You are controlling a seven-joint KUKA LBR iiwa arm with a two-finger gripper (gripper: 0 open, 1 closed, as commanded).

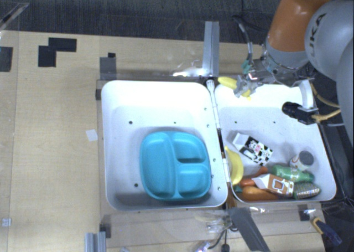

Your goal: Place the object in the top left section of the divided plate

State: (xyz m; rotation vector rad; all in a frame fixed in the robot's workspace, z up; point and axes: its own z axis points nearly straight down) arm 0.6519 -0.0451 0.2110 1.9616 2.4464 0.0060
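Two white bins (119,101), blue divided plate (175,164) left, end effector (244,86) over right

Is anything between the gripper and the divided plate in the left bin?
The raised rims where the two bins meet lie between the gripper, at the right bin's far-left corner beside a yellow object, and the blue divided plate. The plate's sections look bare.

Your grey arm (332,35), orange at the wrist
You see a smooth orange band (290,21), rounded grey casing, and thin cables trailing behind.
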